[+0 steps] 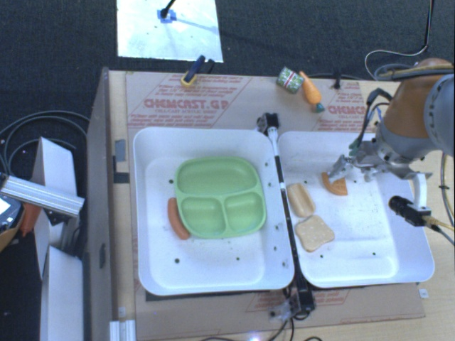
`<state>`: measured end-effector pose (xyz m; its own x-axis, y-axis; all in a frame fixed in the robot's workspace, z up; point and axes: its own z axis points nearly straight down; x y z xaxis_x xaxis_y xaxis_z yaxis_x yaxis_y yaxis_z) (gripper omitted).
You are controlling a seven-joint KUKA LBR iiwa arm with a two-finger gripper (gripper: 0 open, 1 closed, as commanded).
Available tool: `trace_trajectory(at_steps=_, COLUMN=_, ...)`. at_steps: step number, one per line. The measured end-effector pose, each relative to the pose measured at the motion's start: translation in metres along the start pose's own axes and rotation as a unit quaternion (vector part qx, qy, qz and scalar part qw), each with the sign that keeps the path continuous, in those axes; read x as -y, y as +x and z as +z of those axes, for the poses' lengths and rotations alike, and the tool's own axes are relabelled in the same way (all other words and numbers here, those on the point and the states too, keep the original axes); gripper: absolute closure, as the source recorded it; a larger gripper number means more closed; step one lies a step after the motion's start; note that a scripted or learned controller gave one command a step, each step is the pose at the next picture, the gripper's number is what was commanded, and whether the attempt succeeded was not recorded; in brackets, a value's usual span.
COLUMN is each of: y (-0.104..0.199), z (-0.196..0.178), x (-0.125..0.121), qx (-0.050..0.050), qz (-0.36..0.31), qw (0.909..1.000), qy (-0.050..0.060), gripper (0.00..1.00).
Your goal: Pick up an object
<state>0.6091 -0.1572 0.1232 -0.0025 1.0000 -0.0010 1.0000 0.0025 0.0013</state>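
i see the gripper (340, 170) at right of frame, jaws apart, just over the orange piece (335, 185). it may slip sideways if i close off-centre.

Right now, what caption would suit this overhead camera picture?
Robot arm's pincer poised over an orange piece in the right bin; green tray in the left bin.
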Motion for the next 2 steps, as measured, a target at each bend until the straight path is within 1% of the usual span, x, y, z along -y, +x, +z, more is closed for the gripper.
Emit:
trace_trajectory(at_steps=1, y=0.016, z=0.039, x=-0.012, qx=-0.001, qz=-0.001, qw=1.0, qy=0.0, gripper=0.0)
trace_trajectory(at_steps=2, y=0.016, z=0.028, x=-0.013, qx=0.0, qz=-0.002, qw=1.0, qy=-0.001, gripper=1.0)
